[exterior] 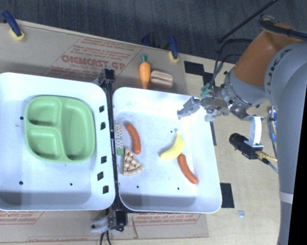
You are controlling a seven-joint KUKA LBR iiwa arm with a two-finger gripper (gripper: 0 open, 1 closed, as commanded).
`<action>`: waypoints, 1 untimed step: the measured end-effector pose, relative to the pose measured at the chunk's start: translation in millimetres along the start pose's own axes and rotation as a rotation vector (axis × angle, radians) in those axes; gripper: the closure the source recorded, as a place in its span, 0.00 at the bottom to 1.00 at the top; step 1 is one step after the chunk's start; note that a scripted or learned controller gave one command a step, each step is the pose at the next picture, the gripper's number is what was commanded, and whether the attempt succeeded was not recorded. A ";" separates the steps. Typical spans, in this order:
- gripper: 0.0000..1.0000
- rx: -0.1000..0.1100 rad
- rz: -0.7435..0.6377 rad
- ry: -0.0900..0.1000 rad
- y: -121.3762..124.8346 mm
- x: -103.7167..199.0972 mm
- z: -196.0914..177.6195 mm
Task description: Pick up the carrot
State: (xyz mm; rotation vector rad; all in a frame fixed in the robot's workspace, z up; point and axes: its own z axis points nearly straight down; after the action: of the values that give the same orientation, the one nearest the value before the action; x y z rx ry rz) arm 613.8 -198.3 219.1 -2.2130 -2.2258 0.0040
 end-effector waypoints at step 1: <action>0.00 0.002 0.001 0.001 42.3 -11.7 119.7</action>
State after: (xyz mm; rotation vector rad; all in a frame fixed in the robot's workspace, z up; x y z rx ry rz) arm 655.7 -209.7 99.2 -2.2132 -2.2228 0.0054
